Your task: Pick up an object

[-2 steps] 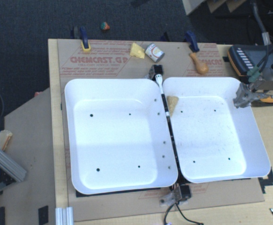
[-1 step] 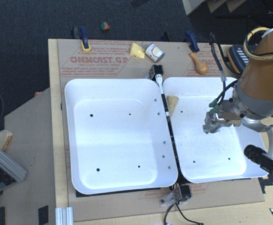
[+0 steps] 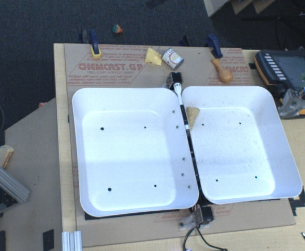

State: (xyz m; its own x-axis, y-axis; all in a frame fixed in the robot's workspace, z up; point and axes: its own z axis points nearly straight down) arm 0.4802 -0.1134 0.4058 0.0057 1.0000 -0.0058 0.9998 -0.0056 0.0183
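Observation:
Two shallow white bins sit side by side: the left bin (image 3: 89,109) and the right bin (image 3: 278,140). A small tan, wedge-shaped piece (image 3: 193,115) lies in the right bin at its upper left corner, against the wall next to the seam between the bins.
On the cardboard behind the bins lie a yellow wedge (image 3: 153,56), a small white-and-tan block (image 3: 172,58) and a wooden-handled tool (image 3: 222,71). Blue clamps (image 3: 94,42) hold the board's back edge. A black pendant (image 3: 284,67) rests at the right. Cables (image 3: 199,229) trail at the front.

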